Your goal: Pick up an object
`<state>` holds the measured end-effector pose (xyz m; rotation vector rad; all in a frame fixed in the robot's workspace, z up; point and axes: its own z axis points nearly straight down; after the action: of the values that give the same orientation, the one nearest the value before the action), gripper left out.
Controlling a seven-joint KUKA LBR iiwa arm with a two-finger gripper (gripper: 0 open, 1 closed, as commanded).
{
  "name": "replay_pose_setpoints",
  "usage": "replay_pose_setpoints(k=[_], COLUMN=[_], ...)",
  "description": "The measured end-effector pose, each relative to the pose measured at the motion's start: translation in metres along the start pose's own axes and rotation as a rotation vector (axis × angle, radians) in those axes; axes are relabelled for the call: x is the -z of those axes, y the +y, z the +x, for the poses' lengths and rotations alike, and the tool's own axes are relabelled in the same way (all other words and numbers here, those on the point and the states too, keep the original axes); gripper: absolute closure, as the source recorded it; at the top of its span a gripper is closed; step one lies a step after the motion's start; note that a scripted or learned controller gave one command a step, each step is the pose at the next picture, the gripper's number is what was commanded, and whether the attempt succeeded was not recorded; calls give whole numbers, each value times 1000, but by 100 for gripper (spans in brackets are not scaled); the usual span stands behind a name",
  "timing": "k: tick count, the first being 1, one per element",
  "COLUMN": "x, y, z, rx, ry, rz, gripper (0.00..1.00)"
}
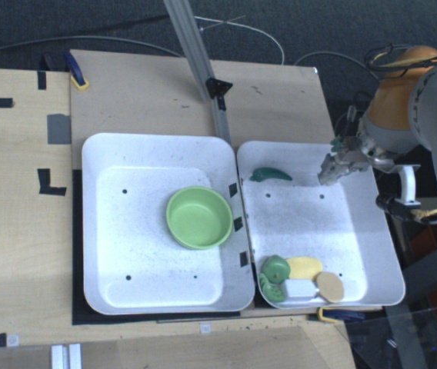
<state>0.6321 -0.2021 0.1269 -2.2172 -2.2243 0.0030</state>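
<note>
target candidates: no single object named by the task; the loose items sat in the right bin [372,237], none of them between the fingers
cluster: at 6 o'clock of the right bin, packed tight against its near wall: green round piece [276,268], yellow piece [305,267], tan disc [329,286], whitish block [301,288], another green bit [271,289] at the corner
cluster detail: items touched or overlapped each other; exact shapes hard to make out, too small and blurred
teal item: dark green-teal curved object [270,175] at 11 o'clock of the right bin, lying flat near the far wall, well apart from the cluster
bowl: green bowl [198,217] upright in the left bin [111,206], right of that bin's centre, toward 3 o'clock, near the wall shared with the right bin
gripper: gripper [328,175] at 1 o'clock of the right bin, tip low over the floor near the far right corner, to the right of the teal item and apart from it
pincer state: cannot tell whether the jaws were wide or narrow; the tip was small and blurred; nothing seen held
arm pose: arm [403,106] came in from 3 o'clock, orange band above the wrist, wrist angled down and leftward into the bin; upper links cut off at the frame's right
other: a grey pole [191,41] crossed diagonally from the top edge down to the gap between the bins, hiding part of the bench [141,91]
</note>
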Motion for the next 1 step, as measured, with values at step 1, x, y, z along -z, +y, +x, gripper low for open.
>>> replay_pose_setpoints(k=[1], x=[63], y=[1], z=[-3], rx=[-2], ry=[-1], rz=[-7], gripper=[100])
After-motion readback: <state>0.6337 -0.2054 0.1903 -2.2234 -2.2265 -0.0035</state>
